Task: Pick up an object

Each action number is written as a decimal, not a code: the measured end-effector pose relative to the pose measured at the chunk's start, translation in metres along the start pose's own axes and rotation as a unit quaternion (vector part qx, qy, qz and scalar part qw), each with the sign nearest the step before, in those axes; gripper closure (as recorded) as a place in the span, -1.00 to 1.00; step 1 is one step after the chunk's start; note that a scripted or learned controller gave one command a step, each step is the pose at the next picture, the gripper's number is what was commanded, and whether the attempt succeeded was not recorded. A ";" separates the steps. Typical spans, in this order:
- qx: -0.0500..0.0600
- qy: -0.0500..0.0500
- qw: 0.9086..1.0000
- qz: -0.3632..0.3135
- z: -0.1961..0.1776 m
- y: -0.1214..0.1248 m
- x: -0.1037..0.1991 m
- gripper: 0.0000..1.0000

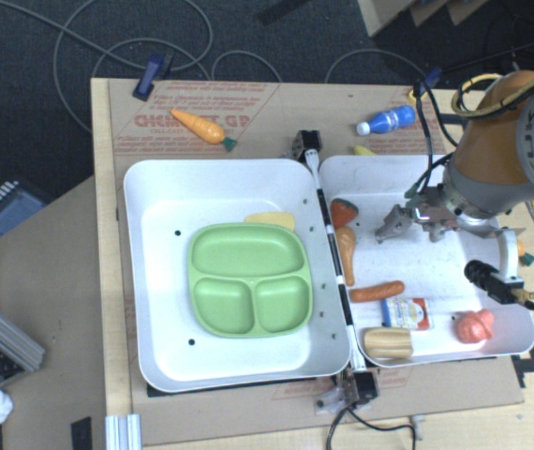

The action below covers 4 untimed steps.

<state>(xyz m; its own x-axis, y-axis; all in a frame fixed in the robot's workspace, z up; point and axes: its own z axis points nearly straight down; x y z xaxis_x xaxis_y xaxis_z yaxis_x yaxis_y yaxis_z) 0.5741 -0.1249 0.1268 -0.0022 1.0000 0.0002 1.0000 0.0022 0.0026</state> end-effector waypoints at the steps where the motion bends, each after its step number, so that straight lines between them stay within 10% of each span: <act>1: 0.000 -0.001 1.000 0.001 0.043 0.083 0.020 -1.00; 2: 0.002 0.000 1.000 0.001 0.042 0.045 -0.082 -1.00; 3: 0.000 0.000 1.000 0.000 0.042 0.072 0.035 -1.00; 4: 0.002 -0.001 1.000 0.002 0.042 0.013 -0.032 -1.00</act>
<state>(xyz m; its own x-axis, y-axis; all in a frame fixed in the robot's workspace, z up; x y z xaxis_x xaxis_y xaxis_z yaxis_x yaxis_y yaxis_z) 0.5874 -0.1567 0.0845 0.0013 1.0000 -0.0013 1.0000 -0.0013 -0.0019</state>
